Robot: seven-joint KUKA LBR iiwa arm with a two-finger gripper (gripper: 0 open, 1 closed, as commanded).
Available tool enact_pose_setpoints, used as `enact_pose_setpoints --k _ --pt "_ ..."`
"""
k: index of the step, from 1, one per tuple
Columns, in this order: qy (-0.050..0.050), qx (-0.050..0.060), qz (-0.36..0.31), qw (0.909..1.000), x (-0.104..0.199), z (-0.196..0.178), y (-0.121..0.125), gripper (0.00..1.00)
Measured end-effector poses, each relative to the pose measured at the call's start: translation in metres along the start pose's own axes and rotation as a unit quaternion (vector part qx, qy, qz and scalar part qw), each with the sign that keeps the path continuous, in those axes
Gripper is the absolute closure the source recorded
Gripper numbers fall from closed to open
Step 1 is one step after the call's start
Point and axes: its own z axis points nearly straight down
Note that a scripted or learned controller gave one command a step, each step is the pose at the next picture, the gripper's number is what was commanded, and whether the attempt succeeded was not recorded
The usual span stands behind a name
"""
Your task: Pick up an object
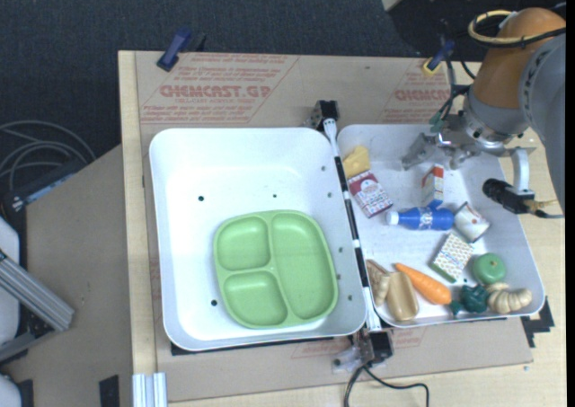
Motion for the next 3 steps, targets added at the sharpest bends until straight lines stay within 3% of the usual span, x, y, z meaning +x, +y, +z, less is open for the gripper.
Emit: enact_pose_setpoints --k 1,2,3 --pt "0.001 0.002 0.001 1.0 0.002 0.0 -0.019 0.0" --pt "0.001 0.0 0.0 1.0 0.021 0.0 0.0 0.0" --pt "0.001 0.002 0.001 1.0 0.003 0.0 -0.048 0.0"
